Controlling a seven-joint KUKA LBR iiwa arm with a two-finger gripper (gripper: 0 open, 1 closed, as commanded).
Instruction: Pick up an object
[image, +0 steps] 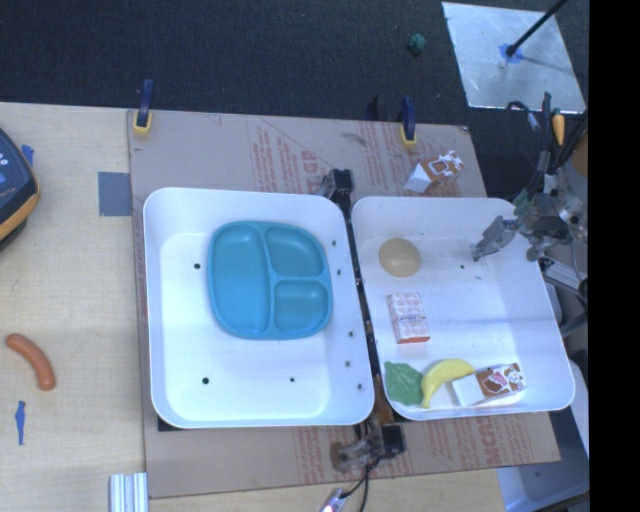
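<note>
The right bin holds a tan round bun near its back left, a small red-and-white carton in the middle, and along the front a green leaf, a yellow banana and a red-and-white packet. My gripper hangs over the right bin's back right corner, well to the right of the bun, with nothing seen between its fingers. The left bin carries a blue divided plate.
A small snack packet lies on the cardboard behind the right bin. A toy sausage rests on the bench at far left, and a dark device sits at the left edge. Clamps pin the cardboard at the back.
</note>
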